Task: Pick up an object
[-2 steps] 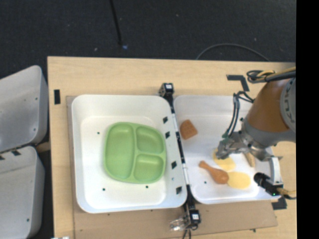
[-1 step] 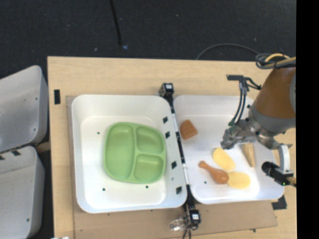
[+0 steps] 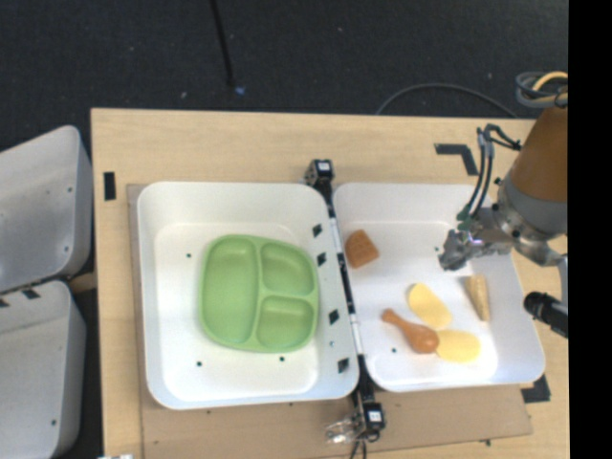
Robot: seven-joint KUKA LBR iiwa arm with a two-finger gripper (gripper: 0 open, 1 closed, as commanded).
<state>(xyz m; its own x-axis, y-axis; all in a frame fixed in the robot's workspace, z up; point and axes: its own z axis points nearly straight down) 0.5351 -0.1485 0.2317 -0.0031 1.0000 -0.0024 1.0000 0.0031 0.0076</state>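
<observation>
Food pieces lie loose in the right white plastic bin; the pincer hovers just above the pale wedge-shaped piece, seemingly empty, its opening too blurred to tell.

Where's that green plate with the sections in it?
The green divided plate lies flat in the left white bin, about in its middle, away from the food pieces in the right bin.

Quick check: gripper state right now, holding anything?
Gripper: open or shut cannot be told; nothing seen held, poised over the right bin.
</observation>
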